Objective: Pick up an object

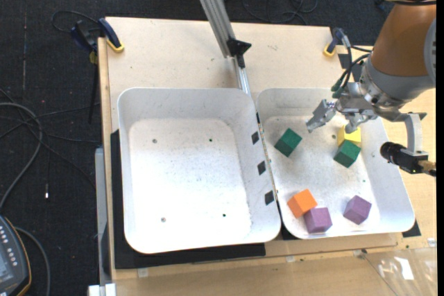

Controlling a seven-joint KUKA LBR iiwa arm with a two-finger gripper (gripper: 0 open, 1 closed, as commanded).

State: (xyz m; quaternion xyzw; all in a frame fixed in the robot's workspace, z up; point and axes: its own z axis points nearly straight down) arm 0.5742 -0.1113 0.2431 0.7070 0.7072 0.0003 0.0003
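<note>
Currently at the approach step, nothing picked yet as far as I can judge. Nearest the camera in the right bin (399,208): two purple cubes, one (318,219) touching the orange cube (302,202), the other (357,209) a little apart to its right. Further back: a green cube (288,142) on its own near the bin's left wall, and a second green cube (347,153) sitting right against a yellow cube (352,135) just behind it. Tool (338,118) hangs over the back of that bin, fingers (317,117) spread, nothing between them; its right finger sits just above the yellow cube, left finger points toward the lone green cube. Left bin (132,114) is beside it on the tabletop (180,52), not involved. Likely target is yellow or the green touching it, can't tell which. Next move: centre the tool over one cube, descend straight, close. Risk: yellow and green are packed together, so a finger may land on top of one or shove both. The lone green cube has free space on all sides, so it's the easier grab. Arm (406,38) enters from the right, beyond the bin.
</note>
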